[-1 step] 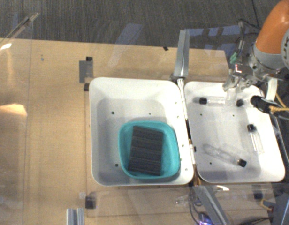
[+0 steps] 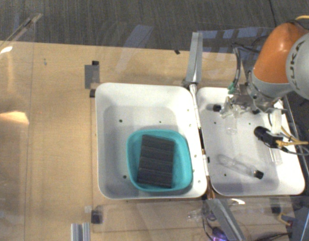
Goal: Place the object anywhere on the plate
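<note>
Ribbed dark block (image 2: pixel 156 161) on teal plate (image 2: pixel 183 157)

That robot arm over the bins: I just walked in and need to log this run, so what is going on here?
A grey and orange KUKA arm reaches in from the right over the right bin, its gripper near that bin's far edge. A clear tube with a dark cap lies on that bin's floor. In the left bin, a dark ridged block already lies on the teal plate.
</note>
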Motion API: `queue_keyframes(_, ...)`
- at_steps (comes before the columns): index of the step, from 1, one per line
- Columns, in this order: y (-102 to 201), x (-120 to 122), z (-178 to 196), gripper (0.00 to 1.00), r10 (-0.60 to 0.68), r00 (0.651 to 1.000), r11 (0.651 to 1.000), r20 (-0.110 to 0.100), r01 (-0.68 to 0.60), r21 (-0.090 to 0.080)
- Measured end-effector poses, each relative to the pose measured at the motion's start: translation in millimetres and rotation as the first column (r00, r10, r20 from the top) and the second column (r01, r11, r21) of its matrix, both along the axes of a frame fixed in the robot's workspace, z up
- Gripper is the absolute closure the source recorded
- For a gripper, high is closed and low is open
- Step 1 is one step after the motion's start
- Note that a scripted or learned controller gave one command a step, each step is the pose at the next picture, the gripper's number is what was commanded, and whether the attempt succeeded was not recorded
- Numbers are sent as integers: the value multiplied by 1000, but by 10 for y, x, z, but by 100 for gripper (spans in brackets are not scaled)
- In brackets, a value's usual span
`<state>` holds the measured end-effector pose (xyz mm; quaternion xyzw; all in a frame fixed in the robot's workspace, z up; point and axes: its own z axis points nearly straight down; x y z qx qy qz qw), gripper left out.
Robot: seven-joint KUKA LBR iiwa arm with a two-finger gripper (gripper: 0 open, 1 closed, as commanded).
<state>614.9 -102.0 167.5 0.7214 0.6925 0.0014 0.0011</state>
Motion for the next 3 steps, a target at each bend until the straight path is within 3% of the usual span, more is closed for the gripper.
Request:
queue_keyframes(1, 195, -1187, -462, 100, 88, 996, 996, -2, -88, 0)
queue_keyframes(2, 767, -1236, 347, 100, 200, 980, 980, 4, -200, -1)
queue_keyframes(3, 1169, -976, 331, 100, 257, 966, 966, 3, -257, -1)
